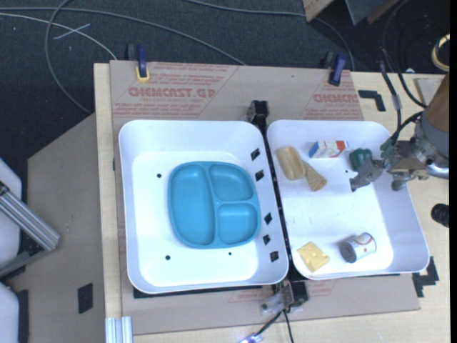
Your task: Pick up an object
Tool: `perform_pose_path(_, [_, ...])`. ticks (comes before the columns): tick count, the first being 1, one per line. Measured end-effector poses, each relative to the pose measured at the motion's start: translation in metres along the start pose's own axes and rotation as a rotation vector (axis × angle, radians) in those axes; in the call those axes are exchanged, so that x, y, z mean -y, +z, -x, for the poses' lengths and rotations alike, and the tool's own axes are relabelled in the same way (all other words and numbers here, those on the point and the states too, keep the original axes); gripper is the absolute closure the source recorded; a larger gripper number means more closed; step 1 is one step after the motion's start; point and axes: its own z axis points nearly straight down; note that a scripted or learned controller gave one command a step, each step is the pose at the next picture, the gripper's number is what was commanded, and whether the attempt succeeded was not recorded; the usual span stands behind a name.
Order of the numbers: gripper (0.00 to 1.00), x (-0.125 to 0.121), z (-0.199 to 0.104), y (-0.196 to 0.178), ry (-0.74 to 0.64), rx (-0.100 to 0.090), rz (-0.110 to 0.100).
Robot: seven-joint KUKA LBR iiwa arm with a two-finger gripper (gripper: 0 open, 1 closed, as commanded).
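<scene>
1. Looking down at the left bin [136,191], I am seeing a blue divided plate [214,204] lying flat near its middle.
2. I am counting several things in the right bin [400,213]: a tan bread-like piece [298,166] at the upper left, a small red-and-white carton [328,148] just beyond it, a yellow wedge [313,256] near the front edge, and a grey-and-white can [357,247] lying on its side beside that.
3. I am watching the gripper [363,171] hanging over the bin's upper right, dark fingers pointing leftward; whether they are spread or closed I cannot tell.
4. Something green [359,156] is sitting against the gripper, too small to identify.
</scene>
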Motion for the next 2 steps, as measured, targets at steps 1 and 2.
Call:
perform_pose_path(1, [0.00,-0.002,0.000,-0.006,-0.003,0.002,0.011])
perform_pose_path(2, [0.00,-0.004,0.006,0.056,-0.002,0.001,0.005])
